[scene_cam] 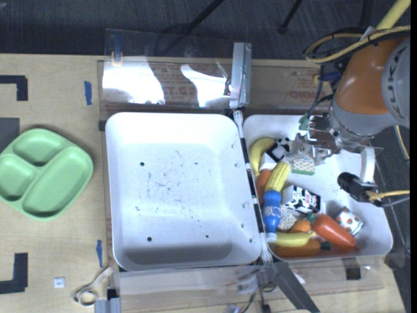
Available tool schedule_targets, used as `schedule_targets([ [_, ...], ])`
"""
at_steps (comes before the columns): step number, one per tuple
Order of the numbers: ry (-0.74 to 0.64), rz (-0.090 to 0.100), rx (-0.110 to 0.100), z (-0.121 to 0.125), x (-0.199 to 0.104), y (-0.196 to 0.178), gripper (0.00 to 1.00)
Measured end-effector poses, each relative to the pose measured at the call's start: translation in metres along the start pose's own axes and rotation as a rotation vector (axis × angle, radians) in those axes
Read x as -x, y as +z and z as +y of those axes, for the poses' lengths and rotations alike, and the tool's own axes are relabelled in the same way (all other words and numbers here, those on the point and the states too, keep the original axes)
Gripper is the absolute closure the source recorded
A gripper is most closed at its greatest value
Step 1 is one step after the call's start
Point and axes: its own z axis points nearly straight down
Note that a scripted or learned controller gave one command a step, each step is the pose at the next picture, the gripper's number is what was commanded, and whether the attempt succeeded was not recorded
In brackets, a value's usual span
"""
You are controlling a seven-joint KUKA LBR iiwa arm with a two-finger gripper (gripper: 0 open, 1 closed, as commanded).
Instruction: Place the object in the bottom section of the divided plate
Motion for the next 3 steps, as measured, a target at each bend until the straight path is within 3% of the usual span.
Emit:
schedule_targets([
  [1, -0.042, -0.001, -0.004, -0.023, -0.107, -0.001, 1.00],
  [2, -0.162, -0.002, 0.000, -0.014, -0.116, -0.010, 1.00],
  [3, 0.071, -0.001, -0.005, -0.039, -0.067, 0.011, 1.00],
])
